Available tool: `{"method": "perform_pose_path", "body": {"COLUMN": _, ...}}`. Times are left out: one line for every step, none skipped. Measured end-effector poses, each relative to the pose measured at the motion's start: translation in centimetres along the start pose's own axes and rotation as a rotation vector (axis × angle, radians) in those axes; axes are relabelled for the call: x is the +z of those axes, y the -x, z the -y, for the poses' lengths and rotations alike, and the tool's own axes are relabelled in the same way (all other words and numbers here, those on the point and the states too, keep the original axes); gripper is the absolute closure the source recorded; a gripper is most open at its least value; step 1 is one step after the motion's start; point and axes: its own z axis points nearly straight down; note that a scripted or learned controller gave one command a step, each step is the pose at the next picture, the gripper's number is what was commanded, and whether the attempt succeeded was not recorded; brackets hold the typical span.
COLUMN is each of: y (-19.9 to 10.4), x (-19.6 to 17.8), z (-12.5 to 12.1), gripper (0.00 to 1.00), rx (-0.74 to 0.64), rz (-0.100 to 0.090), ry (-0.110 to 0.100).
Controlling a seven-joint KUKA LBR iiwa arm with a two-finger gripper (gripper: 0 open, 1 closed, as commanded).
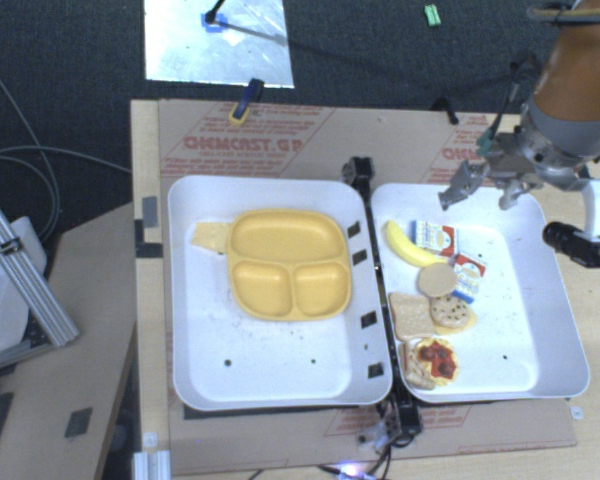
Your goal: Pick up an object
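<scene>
Two white bins sit side by side on the bench, and my claw hangs over the far edge of the right bin, its two fingers spread apart with nothing between them. The things I might lift lie in a cluster toward that bin's left side, nearer the camera than my fingers and apart from them: a banana slanting along the inner wall, a small red and white carton just beside it, a round tan disc touching the banana's lower end, another little carton with blue on it, a chocolate-chip cookie, a slice of toast, and a pizza slice (its red topping faces up) nearest the camera. The left bin holds a yellow divided tray, with a pale flat piece peeking out from under its left edge.
</scene>
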Motion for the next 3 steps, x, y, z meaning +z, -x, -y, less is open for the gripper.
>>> {"method": "perform_pose_path", "body": {"y": 0.2, "x": 12.1, "z": -2.8, "gripper": 0.00, "rx": 0.001, "rz": -0.001, "ry": -0.010}}
{"method": "perform_pose_path", "body": {"y": 0.1, "x": 20.0, "z": -3.5, "gripper": 0.00, "rx": 0.000, "rz": 0.005, "ry": 0.004}}
{"method": "perform_pose_path", "body": {"y": -0.1, "x": 18.0, "z": -4.0, "gripper": 1.00, "rx": 0.000, "rz": 0.000, "ry": 0.019}}
